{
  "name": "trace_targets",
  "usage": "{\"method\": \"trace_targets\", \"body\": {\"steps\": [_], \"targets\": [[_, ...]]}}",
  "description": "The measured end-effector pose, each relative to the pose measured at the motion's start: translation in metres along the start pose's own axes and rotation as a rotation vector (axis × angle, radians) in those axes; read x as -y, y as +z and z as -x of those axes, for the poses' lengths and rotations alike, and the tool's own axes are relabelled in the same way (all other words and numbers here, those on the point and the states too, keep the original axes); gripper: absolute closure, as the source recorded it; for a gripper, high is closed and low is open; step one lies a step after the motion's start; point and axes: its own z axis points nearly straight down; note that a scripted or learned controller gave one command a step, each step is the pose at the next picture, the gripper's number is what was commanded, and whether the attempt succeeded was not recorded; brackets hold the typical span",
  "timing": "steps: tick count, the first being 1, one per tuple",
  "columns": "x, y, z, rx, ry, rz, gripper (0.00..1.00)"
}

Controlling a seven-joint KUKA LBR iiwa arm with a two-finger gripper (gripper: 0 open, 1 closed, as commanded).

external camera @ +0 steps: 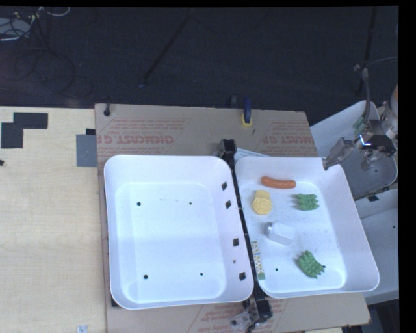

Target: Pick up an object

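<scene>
Camera view: the gripper [364,144] hangs off the right bin's [354,276] far right corner; whether it is open I cannot tell. Inside lie a sausage [279,183], corn cob [261,203], clear block [281,233] and two green pieces [305,201]

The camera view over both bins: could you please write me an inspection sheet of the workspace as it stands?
Surface: two white bins on brown cardboard; left bin beside right bin.
Job's things: in the right bin, orange sausage, yellow corn piece, two green leafy pieces, clear block.
Clutter: blue and yellow clamp at the cardboard's far edge.
Grippers: gripper off the right bin's far right corner, nothing seen between its fingers.
Cables: dark cables at top left.
Surroundings: light wooden bench, dark floor.
</scene>
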Motion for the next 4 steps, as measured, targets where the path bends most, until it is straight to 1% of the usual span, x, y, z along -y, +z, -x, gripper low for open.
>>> {"method": "trace_targets", "body": {"steps": [1,2,3,4], "targets": [[-0.016,-0.22,-0.019,-0.003,-0.004,-0.001,0.0],[-0.017,-0.219,-0.02,-0.007,-0.008,-0.022,1.0],[0.032,-0.211,-0.128,-0.01,-0.012,-0.023,1.0],[0.018,-0.211,-0.199,-0.008,-0.009,-0.02,1.0]]}}
